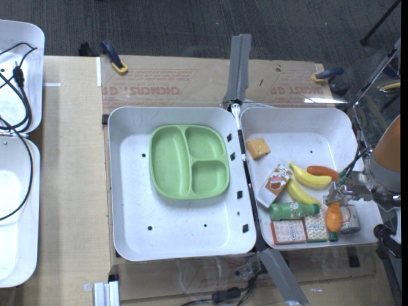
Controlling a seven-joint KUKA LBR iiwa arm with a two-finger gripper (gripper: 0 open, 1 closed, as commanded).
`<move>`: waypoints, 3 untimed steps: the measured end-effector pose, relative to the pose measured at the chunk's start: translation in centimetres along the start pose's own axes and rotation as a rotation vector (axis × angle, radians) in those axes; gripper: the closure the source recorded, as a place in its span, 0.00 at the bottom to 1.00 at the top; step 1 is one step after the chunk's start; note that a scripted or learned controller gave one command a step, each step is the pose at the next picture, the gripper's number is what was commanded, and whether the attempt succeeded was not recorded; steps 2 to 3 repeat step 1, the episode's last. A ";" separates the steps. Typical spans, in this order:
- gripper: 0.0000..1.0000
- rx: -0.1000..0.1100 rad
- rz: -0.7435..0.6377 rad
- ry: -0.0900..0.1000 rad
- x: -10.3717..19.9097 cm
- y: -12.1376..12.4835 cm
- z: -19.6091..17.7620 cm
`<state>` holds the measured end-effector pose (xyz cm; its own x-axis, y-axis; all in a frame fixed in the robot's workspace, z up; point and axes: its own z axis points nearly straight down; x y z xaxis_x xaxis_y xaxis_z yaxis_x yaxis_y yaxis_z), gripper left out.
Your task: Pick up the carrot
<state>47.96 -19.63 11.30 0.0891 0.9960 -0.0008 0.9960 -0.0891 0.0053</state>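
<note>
The carrot point(333, 218) is a short orange piece with a green end. It lies near the front right corner of the right bin point(299, 123), between a flat printed box point(315, 227) and a small metal can point(349, 222). My gripper point(340, 198) reaches in from the right and sits directly over the carrot's upper end, touching or nearly touching it. Its tips blur into the carrot and the can.
The right bin also holds two yellow bananas point(306, 182), a red-orange pepper point(322, 171), a green bottle point(293, 210), a cracker point(257, 148) and a small carton point(276, 180). A green divided plate point(189, 161) lies in the left bin point(127, 190).
</note>
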 end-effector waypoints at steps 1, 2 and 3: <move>1.00 0.007 0.089 -0.001 2.0 -0.3 -11.1; 1.00 0.007 0.089 -0.001 2.0 -0.3 -11.1; 1.00 0.007 0.089 -0.001 2.0 -0.3 -11.1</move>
